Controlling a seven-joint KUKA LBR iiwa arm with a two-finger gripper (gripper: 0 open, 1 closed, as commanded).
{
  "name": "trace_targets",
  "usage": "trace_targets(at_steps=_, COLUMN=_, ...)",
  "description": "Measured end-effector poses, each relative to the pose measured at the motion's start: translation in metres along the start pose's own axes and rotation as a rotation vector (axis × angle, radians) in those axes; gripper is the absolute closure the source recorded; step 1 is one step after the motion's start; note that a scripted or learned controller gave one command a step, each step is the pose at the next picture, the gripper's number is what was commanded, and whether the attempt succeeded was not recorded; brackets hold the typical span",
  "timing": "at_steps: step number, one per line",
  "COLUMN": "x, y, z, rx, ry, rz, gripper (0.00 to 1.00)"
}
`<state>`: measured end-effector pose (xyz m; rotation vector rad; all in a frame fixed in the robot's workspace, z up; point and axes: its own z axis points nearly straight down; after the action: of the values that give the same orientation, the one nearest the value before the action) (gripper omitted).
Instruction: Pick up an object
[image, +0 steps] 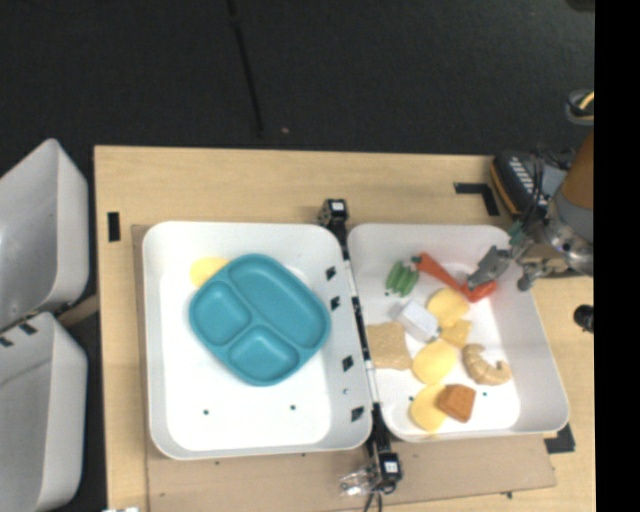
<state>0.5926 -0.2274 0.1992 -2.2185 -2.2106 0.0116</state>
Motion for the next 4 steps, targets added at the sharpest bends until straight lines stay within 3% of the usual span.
trace_targets(at_steps=1, x=0.001, y=0.003, z=-0.009, rx=-0.013, ry=-0.002, rz=-0.004, gripper=0.00)
trace_targets(at_steps=3, x=0.003, y=0.010, z=0.099, rx=-0.010, ry=-0.002, rz=-0.005, gripper=0.00)
trace_targets(at_steps=4, x=0.002, y=0.011, z=0.096, rx=-0.015, ry=-0.004, rz=-0.005, gripper=0.00)
